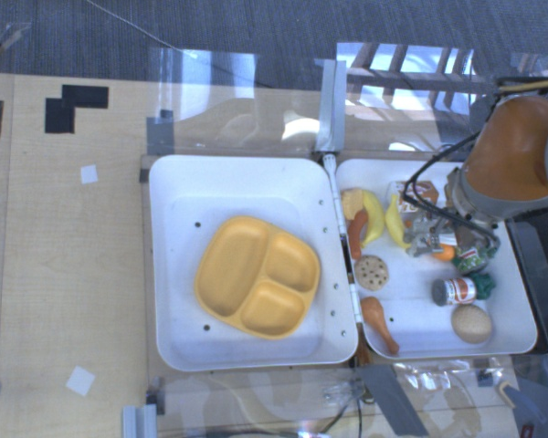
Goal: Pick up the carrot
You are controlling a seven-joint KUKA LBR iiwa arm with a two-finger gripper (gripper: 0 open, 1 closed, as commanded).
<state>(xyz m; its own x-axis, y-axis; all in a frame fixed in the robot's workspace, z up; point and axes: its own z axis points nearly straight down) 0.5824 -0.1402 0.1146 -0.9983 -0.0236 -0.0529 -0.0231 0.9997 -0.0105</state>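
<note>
**Robot gripper low in the right bin, beside a small orange carrot**

Two shallow white bins sit side by side on a wooden bench. The left bin (169, 272) holds a yellow divided tray (258, 276), lying at a tilt near its middle. The right bin (521, 336) holds toy food: a banana (374, 217), a red sausage (358, 234), a round cookie (371, 271), a chicken drumstick (379, 322), a small can (455, 290) and a tan egg-shaped piece (471, 323).

The grey arm with its orange band reaches in from the right. Its gripper (426, 241) is down inside the right bin. The carrot (445, 254) lies just beside the gripper's tip, toward the bin's right half. I cannot tell whether the gripper is released or clenched.
</note>
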